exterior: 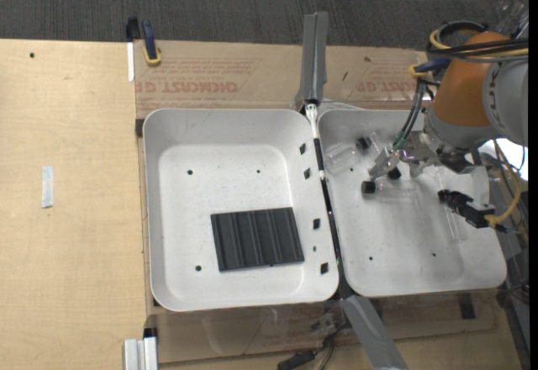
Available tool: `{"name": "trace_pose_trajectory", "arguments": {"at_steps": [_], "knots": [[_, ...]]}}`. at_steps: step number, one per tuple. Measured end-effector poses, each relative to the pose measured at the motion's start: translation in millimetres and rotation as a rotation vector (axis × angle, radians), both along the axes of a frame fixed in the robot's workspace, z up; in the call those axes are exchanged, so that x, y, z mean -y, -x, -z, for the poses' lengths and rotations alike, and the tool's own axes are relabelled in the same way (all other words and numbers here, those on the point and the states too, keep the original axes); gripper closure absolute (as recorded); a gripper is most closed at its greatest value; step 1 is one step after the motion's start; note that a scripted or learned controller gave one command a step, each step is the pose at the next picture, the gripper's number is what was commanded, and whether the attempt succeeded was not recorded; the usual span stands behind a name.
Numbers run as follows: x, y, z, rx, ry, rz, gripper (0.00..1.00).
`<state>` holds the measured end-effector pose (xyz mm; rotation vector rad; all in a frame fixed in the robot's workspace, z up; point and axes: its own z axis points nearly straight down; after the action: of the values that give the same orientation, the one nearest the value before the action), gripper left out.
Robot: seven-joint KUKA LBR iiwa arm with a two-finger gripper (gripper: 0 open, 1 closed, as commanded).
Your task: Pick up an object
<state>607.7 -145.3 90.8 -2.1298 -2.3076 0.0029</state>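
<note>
A black ribbed rectangular slab [256,239] lies flat in the left bin [168,141], toward its front. My gripper [366,166] is low over the back left part of the right bin [403,267], well apart from the slab. Its two dark fingertips [368,187] stand apart, so it is open, and I see nothing solid between them. A faint, clear glossy patch [340,160] shows on the bin floor just left of the gripper; I cannot tell what it is.
The grey arm with its orange band [466,91] comes in from the right over the right bin's back corner, trailing cables. A black fitting [462,205] hangs over the bin's right side. A raised divider [318,166] separates the bins. Cardboard [218,78] lies behind them.
</note>
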Motion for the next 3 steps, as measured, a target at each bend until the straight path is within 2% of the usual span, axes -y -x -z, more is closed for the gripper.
{"name": "trace_pose_trajectory", "arguments": {"at_steps": [1, 2, 3], "knots": [[-15.2, 13.9, -0.7, 0.001, 0.0, -0.008, 0.0], [-13.8, 14.4, -9.2, 0.0, 0.0, -0.005, 1.0], [-70.8, -27.6, -109.1, 0.001, 0.001, 0.056, 1.0]]}}
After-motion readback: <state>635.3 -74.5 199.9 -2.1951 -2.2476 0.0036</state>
